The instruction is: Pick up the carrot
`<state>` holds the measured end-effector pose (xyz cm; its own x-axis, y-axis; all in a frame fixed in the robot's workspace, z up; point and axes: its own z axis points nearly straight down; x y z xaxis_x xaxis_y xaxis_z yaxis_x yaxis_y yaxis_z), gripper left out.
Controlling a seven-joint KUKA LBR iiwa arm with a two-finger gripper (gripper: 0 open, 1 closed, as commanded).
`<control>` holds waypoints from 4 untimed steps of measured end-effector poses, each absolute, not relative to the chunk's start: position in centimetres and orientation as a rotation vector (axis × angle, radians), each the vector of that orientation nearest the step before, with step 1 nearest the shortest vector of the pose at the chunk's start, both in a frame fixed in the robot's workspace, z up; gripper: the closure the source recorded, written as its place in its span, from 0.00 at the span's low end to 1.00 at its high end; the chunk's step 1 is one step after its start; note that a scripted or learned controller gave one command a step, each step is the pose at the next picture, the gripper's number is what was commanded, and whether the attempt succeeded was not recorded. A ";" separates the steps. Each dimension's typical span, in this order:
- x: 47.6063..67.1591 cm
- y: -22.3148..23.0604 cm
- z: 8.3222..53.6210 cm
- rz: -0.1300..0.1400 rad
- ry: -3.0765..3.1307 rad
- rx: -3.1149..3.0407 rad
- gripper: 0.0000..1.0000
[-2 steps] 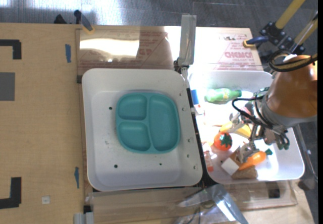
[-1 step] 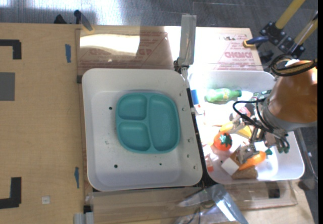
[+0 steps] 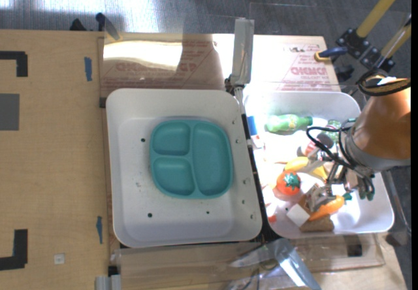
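Gripper (image 3: 318, 196) sits low in the right bin (image 3: 379, 217), right over the carrot (image 3: 326, 206); can't tell if it's clamped or apart; carrot lies near the front wall, tomato (image 3: 287, 183) just beside; I'd say centre on the carrot's long body, stay off the tomato, close before lifting.

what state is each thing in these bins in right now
teal plate: lying flat in the left bin, its three compartments bare
carrot: lying in the right bin, right at the hand's tips, grip unclear
hand: lowered into the right bin over the carrot
tomato: resting on the bin floor, left of the hand
green bottle: lying on its side at the far end
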<state>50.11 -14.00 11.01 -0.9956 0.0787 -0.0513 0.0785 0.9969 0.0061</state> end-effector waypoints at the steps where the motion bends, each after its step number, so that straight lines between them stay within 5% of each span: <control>1: 49.9 -12.4 11.2 -0.033 3.076 0.056 0.00; 2: 49.9 -13.2 11.1 -0.011 3.080 0.098 0.00; 4: 49.8 -11.3 11.2 -0.033 3.075 0.145 0.00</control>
